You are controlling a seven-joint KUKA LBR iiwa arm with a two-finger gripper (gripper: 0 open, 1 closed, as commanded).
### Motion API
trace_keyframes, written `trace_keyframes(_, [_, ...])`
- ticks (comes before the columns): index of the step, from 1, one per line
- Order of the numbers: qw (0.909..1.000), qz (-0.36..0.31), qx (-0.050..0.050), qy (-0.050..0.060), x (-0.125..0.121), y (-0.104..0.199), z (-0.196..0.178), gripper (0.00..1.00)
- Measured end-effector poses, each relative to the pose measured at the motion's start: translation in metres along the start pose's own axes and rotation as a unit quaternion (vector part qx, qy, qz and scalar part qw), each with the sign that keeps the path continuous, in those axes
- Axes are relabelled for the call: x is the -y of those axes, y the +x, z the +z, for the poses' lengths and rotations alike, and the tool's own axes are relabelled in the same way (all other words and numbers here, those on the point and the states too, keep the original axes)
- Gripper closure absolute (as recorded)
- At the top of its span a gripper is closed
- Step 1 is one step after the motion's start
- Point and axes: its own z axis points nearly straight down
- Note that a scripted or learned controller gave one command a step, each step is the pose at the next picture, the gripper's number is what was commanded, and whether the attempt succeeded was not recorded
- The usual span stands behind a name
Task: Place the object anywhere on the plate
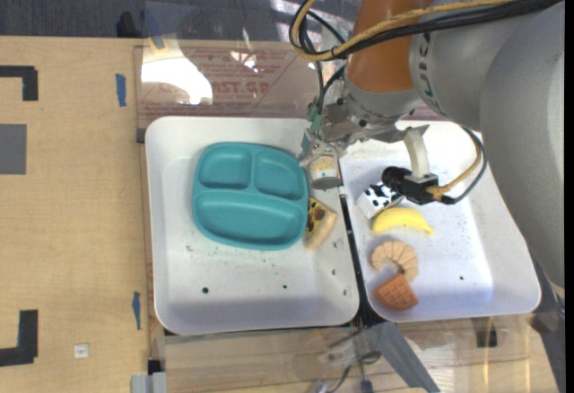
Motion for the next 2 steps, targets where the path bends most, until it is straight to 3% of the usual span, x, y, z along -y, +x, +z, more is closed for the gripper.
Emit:
trace_keyframes(1, [1.0,0.004,0.002,0.0,0.001,-0.006,0.0,0.0])
trace_keyframes(2, [0.9925,0.123,0.001,-0.002,-0.032,0.03,0.042,0.0])
